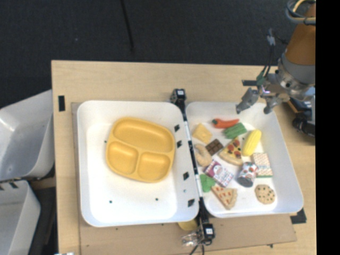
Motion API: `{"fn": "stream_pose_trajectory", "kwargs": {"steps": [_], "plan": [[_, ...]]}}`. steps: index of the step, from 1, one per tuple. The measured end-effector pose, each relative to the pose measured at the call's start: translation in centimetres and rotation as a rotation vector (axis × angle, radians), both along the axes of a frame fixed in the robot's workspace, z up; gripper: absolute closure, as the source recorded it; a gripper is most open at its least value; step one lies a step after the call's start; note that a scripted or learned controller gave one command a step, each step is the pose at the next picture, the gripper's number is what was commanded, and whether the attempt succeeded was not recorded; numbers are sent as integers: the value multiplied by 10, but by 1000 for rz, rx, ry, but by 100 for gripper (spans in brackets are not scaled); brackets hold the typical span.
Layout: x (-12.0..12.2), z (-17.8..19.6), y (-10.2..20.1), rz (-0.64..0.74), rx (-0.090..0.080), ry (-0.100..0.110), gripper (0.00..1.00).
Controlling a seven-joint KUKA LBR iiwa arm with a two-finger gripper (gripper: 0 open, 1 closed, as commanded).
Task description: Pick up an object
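My gripper hangs over the back edge of the right bin, its two grey fingers spread open with nothing between them. Just below it in the bin lie a red chili and a green piece. Further forward are a yellow corn cob, a pizza slice, a brown chocolate square, a cookie and several other toy foods.
The left bin holds a yellow three-compartment plate. A black-clipped divider runs between the bins. The wooden bench extends behind them. White equipment stands at the far left.
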State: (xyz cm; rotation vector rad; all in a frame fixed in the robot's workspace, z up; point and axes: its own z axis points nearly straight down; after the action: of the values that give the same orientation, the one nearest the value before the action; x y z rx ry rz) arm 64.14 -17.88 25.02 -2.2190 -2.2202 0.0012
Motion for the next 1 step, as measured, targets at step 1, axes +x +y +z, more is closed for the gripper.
{"fn": "stream_pose_trajectory", "kwargs": {"steps": [1], "plan": [[-34,-126,74,7,5,14,0]]}}
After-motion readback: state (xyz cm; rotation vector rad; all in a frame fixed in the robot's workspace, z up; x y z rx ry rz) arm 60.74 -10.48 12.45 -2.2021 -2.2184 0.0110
